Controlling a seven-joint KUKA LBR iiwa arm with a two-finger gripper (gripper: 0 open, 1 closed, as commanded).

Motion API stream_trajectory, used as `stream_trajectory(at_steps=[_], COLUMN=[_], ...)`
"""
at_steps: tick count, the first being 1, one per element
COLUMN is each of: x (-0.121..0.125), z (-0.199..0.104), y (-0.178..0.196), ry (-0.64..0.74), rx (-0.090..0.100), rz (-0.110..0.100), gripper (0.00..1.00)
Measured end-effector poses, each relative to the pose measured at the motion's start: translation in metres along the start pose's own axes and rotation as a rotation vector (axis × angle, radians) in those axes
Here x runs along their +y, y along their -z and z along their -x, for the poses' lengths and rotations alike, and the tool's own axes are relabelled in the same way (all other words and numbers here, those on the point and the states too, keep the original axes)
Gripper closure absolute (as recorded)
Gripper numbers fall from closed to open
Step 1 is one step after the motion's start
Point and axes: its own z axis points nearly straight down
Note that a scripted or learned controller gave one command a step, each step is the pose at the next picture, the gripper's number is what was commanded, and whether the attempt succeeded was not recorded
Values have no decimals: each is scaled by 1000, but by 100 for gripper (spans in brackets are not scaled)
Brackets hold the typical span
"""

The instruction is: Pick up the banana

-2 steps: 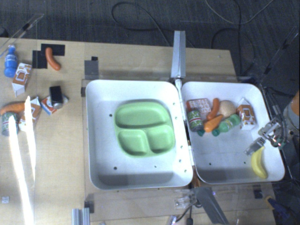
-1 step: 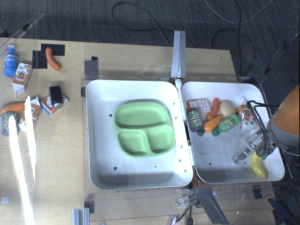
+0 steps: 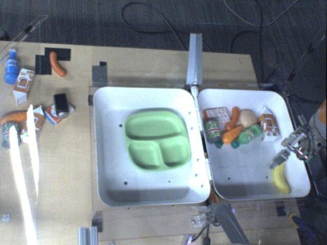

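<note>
Gripper (image 3: 289,151) with fingers spread, grasping nothing, just above banana (image 3: 280,180) in right bin (image 3: 245,188) corner

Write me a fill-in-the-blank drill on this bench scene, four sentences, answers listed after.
1. The banana lies in the ____ bin as the camera sees it.
2. The sectioned tray in the other bin is coloured ____.
3. That tray has ____ compartments.
4. The gripper is above the banana's upper end, and the banana lies near the bin's ____ right corner.

Answers: right; green; three; lower
</note>
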Motion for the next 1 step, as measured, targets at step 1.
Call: stream_trajectory(at_steps=[1], x=[1], z=[2], y=[-89], ry=[25], rx=[-7], rz=[3], gripper=[0])
